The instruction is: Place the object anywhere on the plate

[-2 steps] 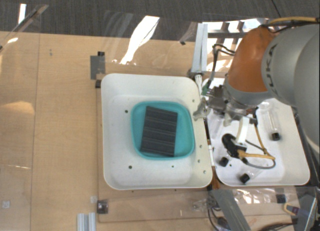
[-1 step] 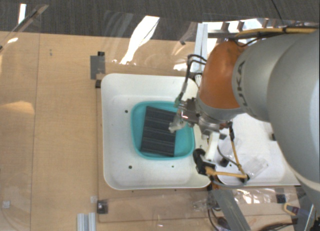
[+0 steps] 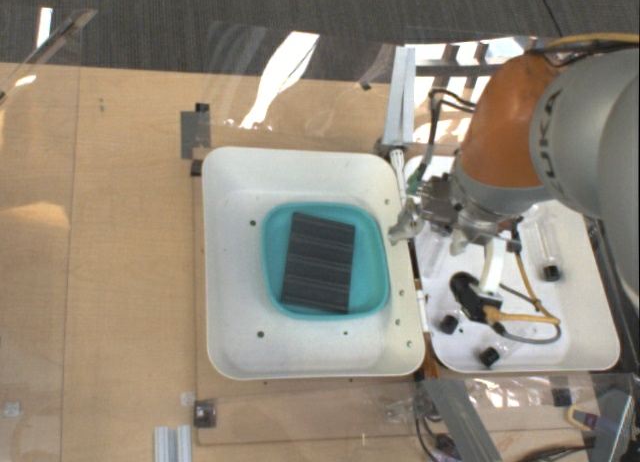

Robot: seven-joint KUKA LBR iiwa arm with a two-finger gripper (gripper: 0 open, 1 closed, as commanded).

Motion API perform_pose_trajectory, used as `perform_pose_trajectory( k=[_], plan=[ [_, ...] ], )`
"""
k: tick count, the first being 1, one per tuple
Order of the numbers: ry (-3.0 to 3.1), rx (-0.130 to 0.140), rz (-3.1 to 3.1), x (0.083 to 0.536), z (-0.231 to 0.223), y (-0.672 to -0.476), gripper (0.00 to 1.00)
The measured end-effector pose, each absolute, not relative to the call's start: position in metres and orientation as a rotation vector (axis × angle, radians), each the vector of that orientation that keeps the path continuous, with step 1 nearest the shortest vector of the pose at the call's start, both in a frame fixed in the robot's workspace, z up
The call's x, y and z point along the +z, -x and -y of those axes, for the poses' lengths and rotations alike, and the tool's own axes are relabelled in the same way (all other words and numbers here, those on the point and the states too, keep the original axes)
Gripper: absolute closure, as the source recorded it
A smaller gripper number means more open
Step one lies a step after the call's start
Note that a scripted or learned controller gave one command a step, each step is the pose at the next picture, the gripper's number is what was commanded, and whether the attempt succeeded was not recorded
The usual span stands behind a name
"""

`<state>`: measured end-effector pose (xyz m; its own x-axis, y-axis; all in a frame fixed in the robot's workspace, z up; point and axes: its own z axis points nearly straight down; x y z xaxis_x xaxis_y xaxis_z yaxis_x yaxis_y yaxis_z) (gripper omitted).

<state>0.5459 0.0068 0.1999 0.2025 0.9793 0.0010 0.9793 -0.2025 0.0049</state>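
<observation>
A dark ribbed rectangular block [image 3: 319,263] lies flat on the teal plate [image 3: 373,285], which sits in the middle of the left white bin [image 3: 232,335]. Nothing touches the block. My gripper [image 3: 478,242] hangs over the right bin [image 3: 590,345], beneath the grey wrist and its orange band, well to the right of the plate. The wrist covers most of it from above.
Small black pieces [image 3: 488,357] lie near the front of the right bin, another [image 3: 549,272] sits toward its right side, and a clear tube-like item [image 3: 546,238] lies beside that. The arm covers the right bin's back half. A metal post [image 3: 400,100] stands behind the bins.
</observation>
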Motion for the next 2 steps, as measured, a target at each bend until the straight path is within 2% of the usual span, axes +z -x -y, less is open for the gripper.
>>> perform_pose_trajectory(
  k=[1,2],
  plan=[
    [-2.32,0.002,-2.118,0.1836,-0.0636,-0.4913,0.0],
    [-2.321,0.003,-2.117,0.1838,-0.0632,-0.4915,0.0]
  ],
)
